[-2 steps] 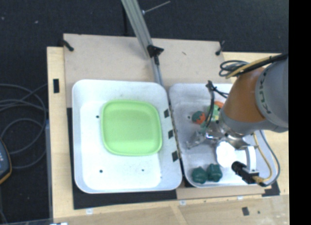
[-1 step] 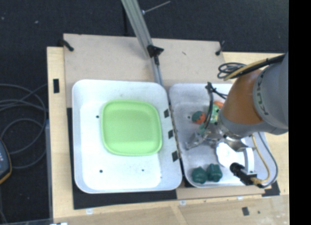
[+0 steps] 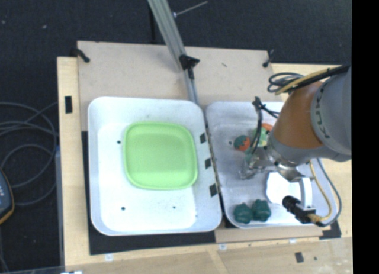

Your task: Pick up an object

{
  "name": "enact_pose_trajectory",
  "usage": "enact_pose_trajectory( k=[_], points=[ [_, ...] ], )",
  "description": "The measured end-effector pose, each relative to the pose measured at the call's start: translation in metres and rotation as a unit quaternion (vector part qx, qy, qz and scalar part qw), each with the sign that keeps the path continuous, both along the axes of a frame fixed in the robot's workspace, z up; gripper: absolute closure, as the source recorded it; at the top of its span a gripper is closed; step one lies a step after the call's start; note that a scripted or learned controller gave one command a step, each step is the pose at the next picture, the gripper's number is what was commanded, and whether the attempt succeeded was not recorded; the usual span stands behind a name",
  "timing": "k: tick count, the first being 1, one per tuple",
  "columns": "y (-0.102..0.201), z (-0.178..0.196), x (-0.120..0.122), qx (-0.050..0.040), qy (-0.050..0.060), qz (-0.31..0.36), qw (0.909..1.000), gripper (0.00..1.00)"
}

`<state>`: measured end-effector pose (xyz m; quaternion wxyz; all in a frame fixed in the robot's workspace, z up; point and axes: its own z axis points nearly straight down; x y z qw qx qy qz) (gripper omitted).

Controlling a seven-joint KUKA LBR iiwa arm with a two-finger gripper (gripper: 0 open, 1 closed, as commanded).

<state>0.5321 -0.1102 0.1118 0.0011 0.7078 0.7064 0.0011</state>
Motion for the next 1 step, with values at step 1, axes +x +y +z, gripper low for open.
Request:
enact_pose_trajectory(
  k=[1],
  points=[
    [-0.0074,0.0448,-0.0007,-0.0004,-0.001,0.000,1.0000,1.00]
  ],
)
